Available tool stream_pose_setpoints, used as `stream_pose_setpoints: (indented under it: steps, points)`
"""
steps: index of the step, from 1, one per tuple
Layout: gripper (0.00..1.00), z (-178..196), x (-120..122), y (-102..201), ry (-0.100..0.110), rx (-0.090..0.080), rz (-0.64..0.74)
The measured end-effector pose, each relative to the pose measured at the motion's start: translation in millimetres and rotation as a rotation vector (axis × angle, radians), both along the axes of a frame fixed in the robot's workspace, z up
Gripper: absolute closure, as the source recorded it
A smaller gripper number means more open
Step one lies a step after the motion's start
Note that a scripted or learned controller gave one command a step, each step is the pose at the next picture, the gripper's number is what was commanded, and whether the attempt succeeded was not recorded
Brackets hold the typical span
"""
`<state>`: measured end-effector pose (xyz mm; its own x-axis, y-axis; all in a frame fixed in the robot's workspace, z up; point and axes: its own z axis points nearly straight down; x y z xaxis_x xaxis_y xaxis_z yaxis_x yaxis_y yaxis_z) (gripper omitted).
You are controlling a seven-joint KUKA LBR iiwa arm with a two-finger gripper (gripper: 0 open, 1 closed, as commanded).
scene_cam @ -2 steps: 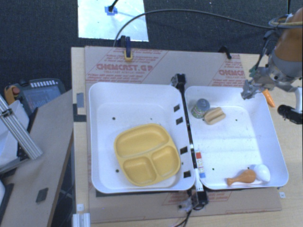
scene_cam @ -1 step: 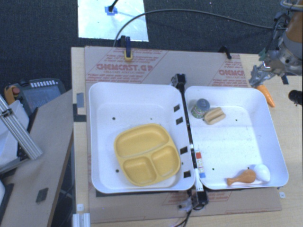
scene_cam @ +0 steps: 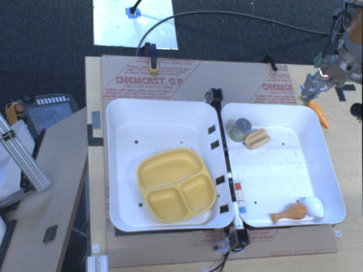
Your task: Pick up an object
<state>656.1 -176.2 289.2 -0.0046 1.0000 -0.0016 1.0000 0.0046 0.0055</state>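
- The bench takes up the middle of the frame, and its clear sheet shows mirrored red print; it seems to read "CHEMCAST GP", once at upper left and again at upper right.
- The left bin sits centre-left, white and shallow, touching its twin along the middle seam.
- The right bin sits centre-right, the same make.
- A yellow tray with three compartments lies in the lower part of the left bin, turned at a slant.
- The arm comes in at the upper right corner, over the bench just past the right bin's far corner.
- The gripper hangs there at the arm's tip, above the bench and outside the bin; I cannot tell how it is set.
- An orange carrot lies on the bench by the right bin's upper right rim, just below the gripper.
- A toy drumstick rests at the right bin's lower edge.
- A tan bread roll lies upper left in the right bin.
- A white egg touches the drumstick's fat end.
- A small grey-green round thing sits just beside the roll; what it is I cannot tell.
- A label strip with red and blue on the seam is too small to read.
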Motion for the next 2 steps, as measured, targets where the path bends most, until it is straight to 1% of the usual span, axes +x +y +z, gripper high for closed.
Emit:
stream_pose_setpoints:
  steps: [1,2]
  points:
    - [1.0,2,-21,53,0.004,0.003,0.004]
    - [1.0,-6,-47,92,0.005,0.003,0.003]
